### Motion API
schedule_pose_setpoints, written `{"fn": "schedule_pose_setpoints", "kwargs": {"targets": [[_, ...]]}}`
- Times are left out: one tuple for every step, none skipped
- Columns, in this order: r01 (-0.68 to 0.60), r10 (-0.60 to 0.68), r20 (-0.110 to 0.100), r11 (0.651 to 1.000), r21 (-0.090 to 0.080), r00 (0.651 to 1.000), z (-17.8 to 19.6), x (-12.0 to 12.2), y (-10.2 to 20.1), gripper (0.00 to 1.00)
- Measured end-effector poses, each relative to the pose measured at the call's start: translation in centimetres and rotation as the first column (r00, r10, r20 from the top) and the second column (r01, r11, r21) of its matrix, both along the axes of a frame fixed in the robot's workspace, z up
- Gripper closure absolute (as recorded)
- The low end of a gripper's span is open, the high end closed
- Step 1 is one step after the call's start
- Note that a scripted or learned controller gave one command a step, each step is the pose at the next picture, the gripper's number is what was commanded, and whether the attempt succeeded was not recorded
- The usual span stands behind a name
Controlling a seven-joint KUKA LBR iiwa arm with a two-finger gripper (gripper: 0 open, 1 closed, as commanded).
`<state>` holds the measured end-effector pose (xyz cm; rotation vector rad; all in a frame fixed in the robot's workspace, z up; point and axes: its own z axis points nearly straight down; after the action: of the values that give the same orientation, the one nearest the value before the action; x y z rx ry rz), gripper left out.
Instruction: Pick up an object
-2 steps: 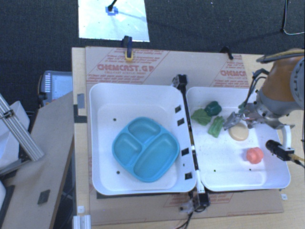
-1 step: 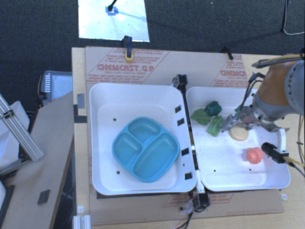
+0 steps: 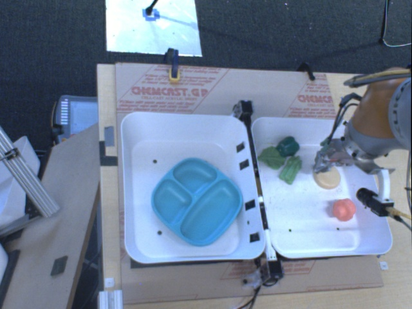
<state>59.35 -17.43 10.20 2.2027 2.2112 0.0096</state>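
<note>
At the far left stands a grey table corner (image 3: 61,192) with a slanted metal rail (image 3: 22,176) on it; behind it, on the dark floor, lies a pale square sheet (image 3: 152,18). The bench is covered with a brown board (image 3: 193,85) that carries red printed letters, and a yellow clamp (image 3: 174,69) holds its back edge. On the board sits the left white bin (image 3: 138,134); inside it lies a blue divided plate (image 3: 196,200), a little toward the front, with three compartments. A black hinge strip (image 3: 252,172) runs between the two bins. The right white bin (image 3: 370,240) holds the loose objects: a dark green toy (image 3: 287,146) near the back, a lighter green leaf-like piece (image 3: 271,157) just beside it, and a green ridged piece (image 3: 291,170) touching them from the front; further right lies a pale cream disc (image 3: 328,179); in front of it, apart, rests a red-orange toy (image 3: 343,209). The gripper (image 3: 326,161) hangs directly over the back edge of the cream disc, very close to it or touching; whether the claw is open or closed cannot be told, and nothing is seen lifted. The grey arm with its orange band (image 3: 380,111) comes in from the right edge.
</note>
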Motion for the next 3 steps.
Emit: {"fn": "schedule_pose_setpoints", "kwargs": {"targets": [[-0.001,0.002,-0.013,1.000,0.009,1.000,4.4,0.5,0.1,1.00],[-0.002,0.002,-0.013,1.000,0.008,1.000,8.9,0.3,0.3,1.00],[-0.002,0.002,-0.013,1.000,0.008,1.000,13.2,0.5,0.2,1.00]]}}
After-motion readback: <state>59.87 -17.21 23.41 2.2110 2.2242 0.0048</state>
